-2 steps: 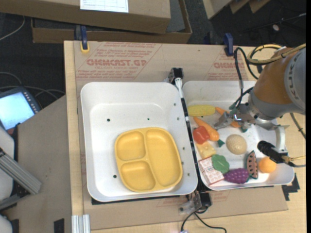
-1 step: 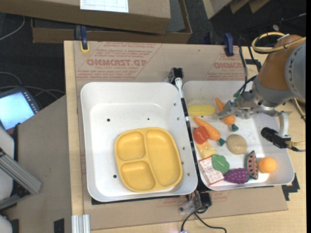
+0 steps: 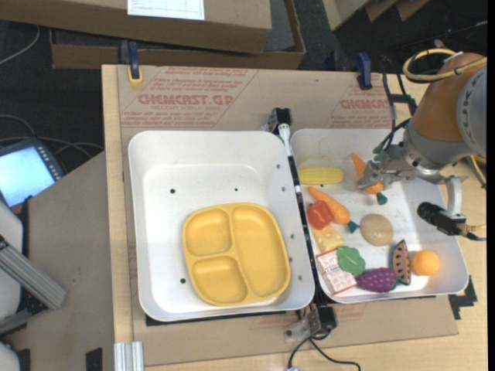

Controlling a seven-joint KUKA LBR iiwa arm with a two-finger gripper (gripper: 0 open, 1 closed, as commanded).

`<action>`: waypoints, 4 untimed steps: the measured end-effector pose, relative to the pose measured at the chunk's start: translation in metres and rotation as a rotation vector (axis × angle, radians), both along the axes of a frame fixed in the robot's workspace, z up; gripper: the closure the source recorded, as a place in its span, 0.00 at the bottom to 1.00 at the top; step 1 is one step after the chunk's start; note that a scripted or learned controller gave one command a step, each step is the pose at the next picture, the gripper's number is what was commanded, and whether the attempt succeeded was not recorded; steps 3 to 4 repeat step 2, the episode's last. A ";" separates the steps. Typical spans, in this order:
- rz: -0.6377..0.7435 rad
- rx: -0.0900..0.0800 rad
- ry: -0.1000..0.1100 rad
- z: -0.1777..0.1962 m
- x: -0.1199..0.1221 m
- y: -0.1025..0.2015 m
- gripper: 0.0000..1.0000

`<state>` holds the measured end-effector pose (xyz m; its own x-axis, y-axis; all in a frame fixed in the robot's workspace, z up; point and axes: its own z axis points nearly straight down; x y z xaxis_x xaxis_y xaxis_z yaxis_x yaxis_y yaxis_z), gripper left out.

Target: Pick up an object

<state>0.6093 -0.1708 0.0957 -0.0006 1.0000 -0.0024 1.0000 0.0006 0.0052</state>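
Small orange carrot (image 3: 358, 165) beside gripper (image 3: 373, 178)

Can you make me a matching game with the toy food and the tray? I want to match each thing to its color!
Things:
1. divided tray in the left bin
2. grapes
3. corn cob
4. round fruit near the right bin's front corner

Colors:
A. purple
B. orange
C. mustard yellow
D. pale yellow

Pairs: 1-C, 2-A, 3-D, 4-B
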 end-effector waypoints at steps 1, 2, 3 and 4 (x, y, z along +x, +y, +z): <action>0.004 0.005 0.006 0.069 -0.029 0.071 1.00; 0.004 0.006 0.009 0.116 -0.085 0.127 1.00; 0.004 0.006 0.009 0.116 -0.085 0.127 1.00; 0.004 0.006 0.009 0.116 -0.085 0.127 1.00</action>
